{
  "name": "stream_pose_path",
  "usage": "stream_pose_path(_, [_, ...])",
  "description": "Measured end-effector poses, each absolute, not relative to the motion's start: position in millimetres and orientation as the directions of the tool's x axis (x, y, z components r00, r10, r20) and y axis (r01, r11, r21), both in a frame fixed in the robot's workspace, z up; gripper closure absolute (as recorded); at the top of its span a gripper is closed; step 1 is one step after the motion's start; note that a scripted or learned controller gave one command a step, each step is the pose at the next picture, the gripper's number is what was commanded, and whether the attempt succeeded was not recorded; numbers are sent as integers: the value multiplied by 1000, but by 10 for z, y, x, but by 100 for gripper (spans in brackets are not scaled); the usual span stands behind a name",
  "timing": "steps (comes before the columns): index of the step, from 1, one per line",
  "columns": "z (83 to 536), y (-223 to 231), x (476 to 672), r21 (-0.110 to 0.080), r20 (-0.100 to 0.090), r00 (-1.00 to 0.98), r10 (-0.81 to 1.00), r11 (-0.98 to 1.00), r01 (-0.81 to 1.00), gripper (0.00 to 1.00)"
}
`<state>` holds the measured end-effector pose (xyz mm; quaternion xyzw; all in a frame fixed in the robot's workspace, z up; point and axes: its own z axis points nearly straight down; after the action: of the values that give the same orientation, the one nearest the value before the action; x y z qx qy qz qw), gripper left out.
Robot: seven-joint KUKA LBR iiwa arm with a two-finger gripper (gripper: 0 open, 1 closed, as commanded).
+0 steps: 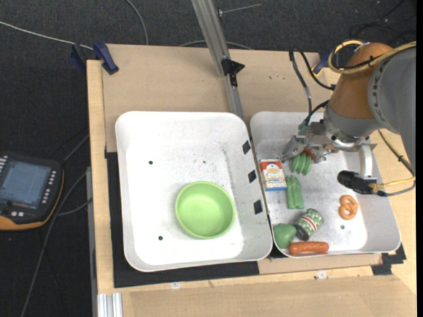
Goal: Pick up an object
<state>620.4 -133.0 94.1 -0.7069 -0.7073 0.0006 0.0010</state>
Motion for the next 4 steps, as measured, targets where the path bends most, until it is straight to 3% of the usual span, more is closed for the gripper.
stream_pose_path(1, [1067, -1330, 6216, 2, 0, -1, 1000, 1, 1000, 100])
stream_pose_path(2, [1536, -1302, 6306, 5, -1, -1, 1000, 1, 1000, 100])
stream_pose_path(4, [2662, -1213, 6299, 6, -1, -1, 1000, 1, 1000, 100])
